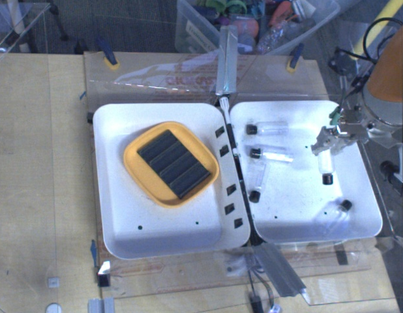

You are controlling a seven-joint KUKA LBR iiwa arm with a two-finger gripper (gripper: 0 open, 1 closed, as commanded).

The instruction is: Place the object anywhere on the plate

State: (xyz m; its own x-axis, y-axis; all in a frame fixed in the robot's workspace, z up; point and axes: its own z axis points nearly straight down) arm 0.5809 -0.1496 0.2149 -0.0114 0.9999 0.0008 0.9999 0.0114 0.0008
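A yellow plate (pixel 137 156) lies in the left bin (pixel 117 227), and a dark ridged block (pixel 174 163) rests on its middle. The right bin (pixel 299 230) holds several clear vials with black caps. One vial (pixel 267 129) lies near the back, another vial (pixel 272 154) just below it, and a third vial (pixel 255 186) rests against the divider. My gripper (pixel 327 143) hangs over the right bin's right side. A further vial (pixel 326 169) sits directly under it, cap pointing toward the front; whether it is held or lying on the floor is unclear.
A last vial (pixel 340 208) lies near the right bin's front right corner. The raised divider (pixel 231 175) with black clips separates the bins. A clear tub of colourful toys (pixel 253 8) stands behind the bench.
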